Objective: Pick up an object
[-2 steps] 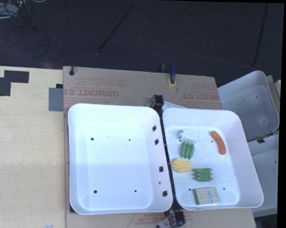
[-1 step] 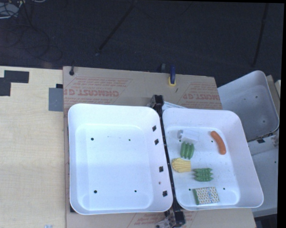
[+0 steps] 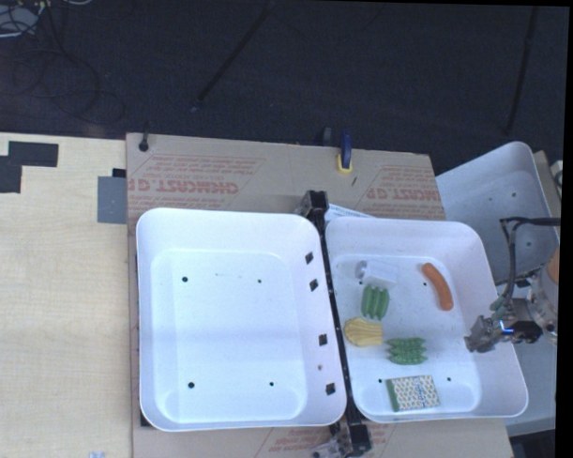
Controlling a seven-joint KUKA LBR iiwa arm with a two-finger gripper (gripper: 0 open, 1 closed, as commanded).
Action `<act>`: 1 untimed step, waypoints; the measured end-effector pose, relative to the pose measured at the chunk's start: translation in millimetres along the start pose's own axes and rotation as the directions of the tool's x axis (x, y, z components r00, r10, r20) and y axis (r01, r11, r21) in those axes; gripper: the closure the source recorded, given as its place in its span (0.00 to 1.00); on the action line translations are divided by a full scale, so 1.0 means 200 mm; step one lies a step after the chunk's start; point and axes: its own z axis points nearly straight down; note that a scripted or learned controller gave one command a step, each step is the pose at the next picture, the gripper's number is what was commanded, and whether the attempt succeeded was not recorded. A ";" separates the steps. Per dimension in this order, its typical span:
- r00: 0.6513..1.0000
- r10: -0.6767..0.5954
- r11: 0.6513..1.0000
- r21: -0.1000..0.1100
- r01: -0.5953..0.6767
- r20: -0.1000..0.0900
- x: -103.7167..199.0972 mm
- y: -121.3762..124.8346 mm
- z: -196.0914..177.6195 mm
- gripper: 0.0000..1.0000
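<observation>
The left bin offers a broad bare floor. The right bin holds everything, clustered mid-floor: a patterned green-and-white packet near its front rim, an orange sausage toward the back, two green pea pods, and a yellow piece. The gripper hovers at the right rim, carrying nothing.

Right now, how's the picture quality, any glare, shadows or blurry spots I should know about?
Camera view: lighting is even; the white bins look bright, near washed out, with soft shadow along their inner walls. The small items, such as the orange sausage, are soft-edged. The gripper at the right bin's rim is blurred and dim. The background above the bench is dark.
</observation>
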 end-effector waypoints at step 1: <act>1.000 -0.010 1.000 -0.022 0.010 0.005 0.53 0.01 -0.48 1.00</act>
